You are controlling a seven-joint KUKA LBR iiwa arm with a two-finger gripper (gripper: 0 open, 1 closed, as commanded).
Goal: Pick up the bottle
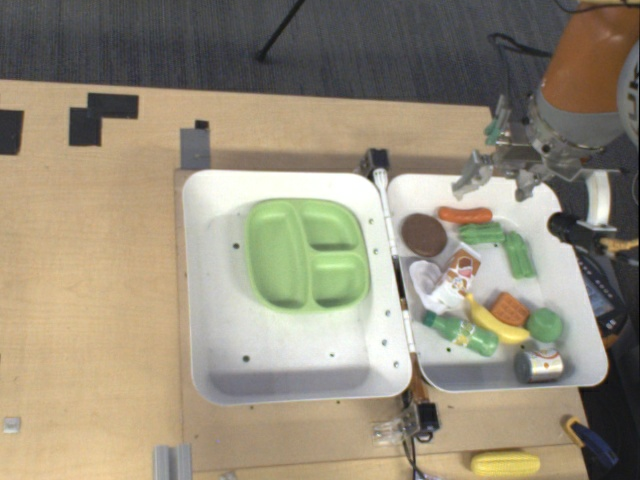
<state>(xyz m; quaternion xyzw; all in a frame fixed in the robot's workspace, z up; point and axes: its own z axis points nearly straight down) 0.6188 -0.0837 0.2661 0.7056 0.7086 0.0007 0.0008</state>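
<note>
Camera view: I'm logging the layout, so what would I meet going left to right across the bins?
Green divided plate → brown disc → green bottle → banana → green round lid

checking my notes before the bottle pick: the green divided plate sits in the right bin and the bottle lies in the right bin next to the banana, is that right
Not quite. The camera view shows the green divided plate in the left bin, not the right one. The rest holds: the bottle lies in the right bin next to the banana.
</note>
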